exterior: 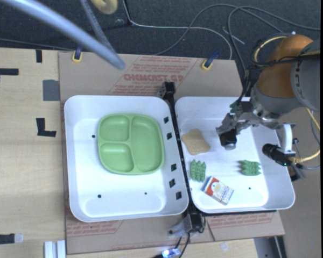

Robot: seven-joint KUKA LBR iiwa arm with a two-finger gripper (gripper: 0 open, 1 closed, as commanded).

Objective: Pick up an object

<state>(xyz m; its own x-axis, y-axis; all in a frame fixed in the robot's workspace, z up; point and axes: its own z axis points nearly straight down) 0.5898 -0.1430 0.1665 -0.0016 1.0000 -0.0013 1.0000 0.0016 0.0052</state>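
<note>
Wooden table (pixel 21 160) carries two white bins. Right bin (pixel 277 200) holds tan pad (pixel 195 142) at 9 o'clock, green blocks (pixel 197 170) (pixel 250 167), small carton (pixel 217 190) at 6 o'clock. End effector (pixel 227 138) hovers over bin centre; open or closed, cannot tell. Nothing lifted; pick not yet done.

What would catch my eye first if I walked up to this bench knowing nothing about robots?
Probably the green plate with three sections, lying alone in the left bin. Next, the grey arm with its orange band reaching in from the right, its gripper hanging over the right bin. Below it lie a tan sponge, two small green toys and a little red, white and blue box.
</note>
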